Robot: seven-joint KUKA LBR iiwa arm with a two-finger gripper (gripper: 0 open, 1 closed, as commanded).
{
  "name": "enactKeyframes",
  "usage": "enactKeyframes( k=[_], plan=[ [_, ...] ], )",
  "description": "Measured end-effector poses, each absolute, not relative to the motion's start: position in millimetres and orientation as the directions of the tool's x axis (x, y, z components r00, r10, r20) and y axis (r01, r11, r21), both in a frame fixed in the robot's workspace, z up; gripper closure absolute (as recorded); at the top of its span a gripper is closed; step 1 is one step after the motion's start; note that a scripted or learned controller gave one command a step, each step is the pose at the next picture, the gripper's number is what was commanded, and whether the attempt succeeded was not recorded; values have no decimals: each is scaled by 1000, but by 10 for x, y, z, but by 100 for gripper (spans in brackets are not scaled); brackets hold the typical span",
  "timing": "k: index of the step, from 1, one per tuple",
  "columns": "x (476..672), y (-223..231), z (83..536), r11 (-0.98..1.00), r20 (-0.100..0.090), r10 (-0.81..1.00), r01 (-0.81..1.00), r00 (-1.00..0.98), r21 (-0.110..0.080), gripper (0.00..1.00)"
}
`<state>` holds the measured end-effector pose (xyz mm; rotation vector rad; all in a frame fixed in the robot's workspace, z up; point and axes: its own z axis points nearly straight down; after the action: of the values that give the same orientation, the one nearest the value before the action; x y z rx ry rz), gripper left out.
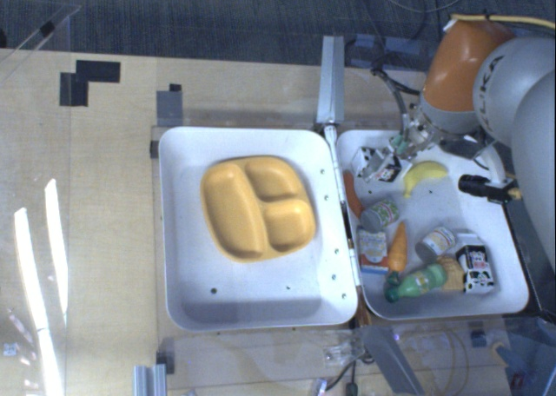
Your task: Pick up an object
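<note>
Arm reaches in from 3 o'clock, orange band at top right. Gripper sits low at 11 o'clock of the right bin, over a small black-and-white item; claw state: cannot tell, too cluttered. Yellow banana just beside gripper toward 3 o'clock. Further toward 6 o'clock: small can, orange carrot, green bottle, tin can, black-and-white carton. Red stick-like item along the bin's 9 o'clock wall. Left bin holds a yellow three-compartment tray, centred.
</note>
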<state>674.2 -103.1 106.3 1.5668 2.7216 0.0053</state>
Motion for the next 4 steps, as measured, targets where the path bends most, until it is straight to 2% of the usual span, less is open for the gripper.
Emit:
enactKeyframes(
  k=[1, 2, 3, 4],
  plan=[
    [6759, -1066, 1238, 507, -4, 862, 862, -507, -1, 100],
    [6714, -900, 2157, 390, -6, 921, 921, -390, 9, 100],
    [6712, -898, 2150, 391, -5, 921, 920, -391, 8, 0],
    [6376, -1265, 1046, 495, -4, 869, 869, -495, 6, 0]
  ],
)
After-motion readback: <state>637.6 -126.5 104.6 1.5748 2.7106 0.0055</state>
